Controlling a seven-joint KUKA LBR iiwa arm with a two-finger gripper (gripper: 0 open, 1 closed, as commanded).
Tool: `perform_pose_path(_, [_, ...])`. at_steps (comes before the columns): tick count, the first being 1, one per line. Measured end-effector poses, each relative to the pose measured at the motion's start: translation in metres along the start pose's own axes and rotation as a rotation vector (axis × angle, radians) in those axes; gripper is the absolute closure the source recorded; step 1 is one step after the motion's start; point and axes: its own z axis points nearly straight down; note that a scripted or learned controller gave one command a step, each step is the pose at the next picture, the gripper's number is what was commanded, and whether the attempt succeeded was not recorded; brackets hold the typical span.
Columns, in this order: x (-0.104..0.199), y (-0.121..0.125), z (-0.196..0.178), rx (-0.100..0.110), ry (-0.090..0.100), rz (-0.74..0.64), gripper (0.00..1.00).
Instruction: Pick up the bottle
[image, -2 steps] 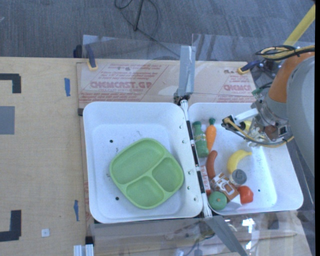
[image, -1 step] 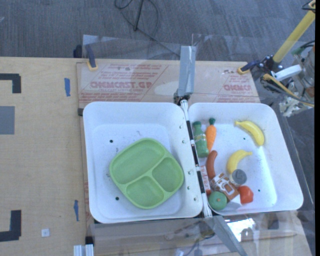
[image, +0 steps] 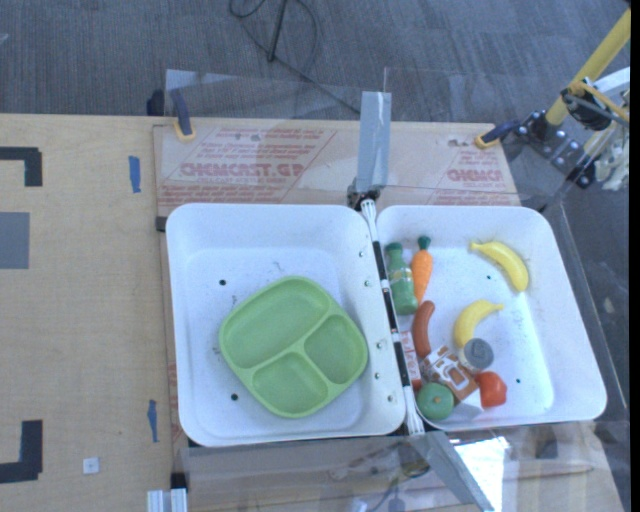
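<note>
Camera view: bottle (image: 402, 279) beside carrot (image: 423, 267).

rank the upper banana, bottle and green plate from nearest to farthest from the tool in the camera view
The tool sits past the right bin's top right corner.
1. Upper banana, top right of the right bin.
2. Bottle, along that bin's left wall.
3. Green plate, in the left bin.
</note>
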Motion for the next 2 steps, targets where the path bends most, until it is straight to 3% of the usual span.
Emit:
perform_pose_path(1, [0.0040,-0.0136,-0.0841,-0.001,0.001,0.041,1.00])
perform_pose_path(2, [0.0063,-0.0150,-0.0926,-0.001,0.000,0.036,1.00])
